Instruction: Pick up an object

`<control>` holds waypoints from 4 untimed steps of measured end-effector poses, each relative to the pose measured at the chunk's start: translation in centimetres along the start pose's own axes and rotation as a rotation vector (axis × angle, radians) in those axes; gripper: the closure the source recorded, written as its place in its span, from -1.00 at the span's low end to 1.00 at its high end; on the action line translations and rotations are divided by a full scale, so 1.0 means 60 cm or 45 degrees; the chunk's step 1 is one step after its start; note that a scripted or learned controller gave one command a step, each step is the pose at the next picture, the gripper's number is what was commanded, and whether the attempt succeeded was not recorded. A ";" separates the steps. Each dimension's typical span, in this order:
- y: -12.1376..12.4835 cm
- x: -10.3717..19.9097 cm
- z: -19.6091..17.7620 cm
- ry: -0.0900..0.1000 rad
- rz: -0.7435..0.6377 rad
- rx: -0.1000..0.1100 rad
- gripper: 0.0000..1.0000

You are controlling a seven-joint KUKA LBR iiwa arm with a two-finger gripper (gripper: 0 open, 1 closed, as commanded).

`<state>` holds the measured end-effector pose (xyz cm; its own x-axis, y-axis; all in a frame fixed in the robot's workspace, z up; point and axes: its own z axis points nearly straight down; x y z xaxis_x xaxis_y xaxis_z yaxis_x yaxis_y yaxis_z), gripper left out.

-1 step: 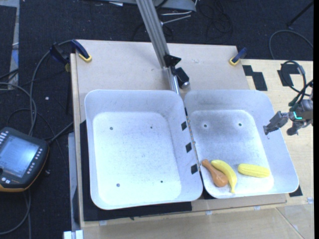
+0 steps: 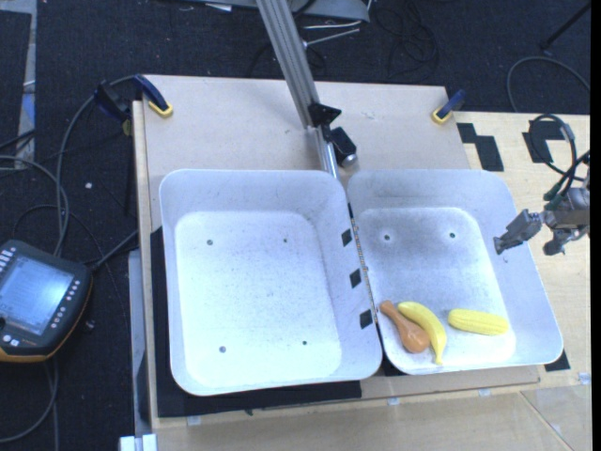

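We see a pale wooden desk (image 2: pixel 244 125) on dark carpet, yellow clamps at its far left corner (image 2: pixel 158 107) and far right corner (image 2: pixel 443 114). A slanted aluminium post (image 2: pixel 289 50) rises from its far edge. At the left, a handheld control pendant (image 2: pixel 38 297) lies on the floor, with black cables (image 2: pixel 47 172) trailing nearby.

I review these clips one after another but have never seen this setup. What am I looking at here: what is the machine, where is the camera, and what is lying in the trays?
One camera looks down at a slant on a wooden bench carrying two shallow white bins. The left bin and the right bin sit side by side. The machine is a robot arm; its two-finger gripper comes in from the right, over the right bin's edge, with nothing between its fingers. In the right bin's near part lie three toy foods: a yellow banana resting against an orange drumstick-like piece, and, apart from them, a yellow corn cob. A handheld control pendant lies on the floor at left.
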<state>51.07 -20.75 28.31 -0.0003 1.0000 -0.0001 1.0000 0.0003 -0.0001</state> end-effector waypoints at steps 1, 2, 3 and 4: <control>0.005 0.012 0.075 0.002 -0.001 0.004 -1.00; -0.006 -0.002 0.161 0.002 0.001 0.006 -1.00; -0.023 0.004 0.245 0.002 0.000 0.006 -1.00; -0.021 0.004 0.224 0.000 0.000 0.000 1.00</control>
<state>49.81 -20.52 14.85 -0.0001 1.0000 -0.0001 1.0000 0.0001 0.0001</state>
